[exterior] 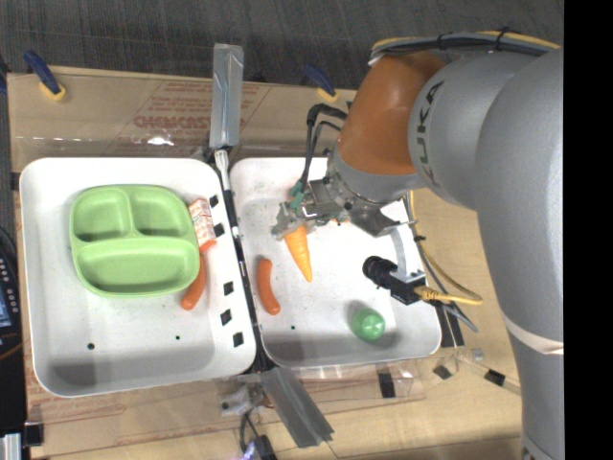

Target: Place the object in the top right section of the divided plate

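A green divided plate [134,238] lies in the left bin [57,353], with two small sections along its far side and one large section nearer me. My gripper [298,217] hangs over the left part of the right bin [421,338]. It is shut on the wide end of an orange carrot [301,254], whose tip points toward the bin's front. The arm's orange band and grey body cover the bin's far right corner.
A small white and red packet [201,220] and an orange sausage [194,289] lie against the plate's right rim. In the right bin are another orange sausage [268,287] and a green ball [367,325]. A black fitting [385,275] with a cable juts from the arm.
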Robot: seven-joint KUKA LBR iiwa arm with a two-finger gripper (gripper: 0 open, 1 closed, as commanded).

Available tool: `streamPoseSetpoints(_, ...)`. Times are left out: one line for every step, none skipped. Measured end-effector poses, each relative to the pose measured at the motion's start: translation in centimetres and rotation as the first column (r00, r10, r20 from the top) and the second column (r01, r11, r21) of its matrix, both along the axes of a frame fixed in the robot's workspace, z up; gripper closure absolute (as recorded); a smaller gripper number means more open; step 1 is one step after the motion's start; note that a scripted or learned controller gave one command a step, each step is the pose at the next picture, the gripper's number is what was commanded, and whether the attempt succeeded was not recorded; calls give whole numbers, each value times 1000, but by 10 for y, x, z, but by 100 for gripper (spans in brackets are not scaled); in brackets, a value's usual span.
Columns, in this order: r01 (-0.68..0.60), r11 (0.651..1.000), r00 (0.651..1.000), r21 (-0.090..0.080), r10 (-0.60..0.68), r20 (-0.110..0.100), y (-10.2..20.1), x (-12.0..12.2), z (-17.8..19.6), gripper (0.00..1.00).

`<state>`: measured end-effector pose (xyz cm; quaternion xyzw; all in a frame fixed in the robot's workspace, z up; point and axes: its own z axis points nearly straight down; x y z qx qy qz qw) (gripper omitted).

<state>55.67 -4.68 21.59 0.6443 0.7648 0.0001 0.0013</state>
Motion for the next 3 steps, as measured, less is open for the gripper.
streamPoseSetpoints(-318, 948, 948, 2, 318, -4, 55, 51, -16, 100)
streamPoseSetpoints(-491, 871, 871, 2, 491, -2, 109, 100, -17, 100)
streamPoseSetpoints(-402, 916, 916, 2, 402, -7, 64, 86, -25, 100)
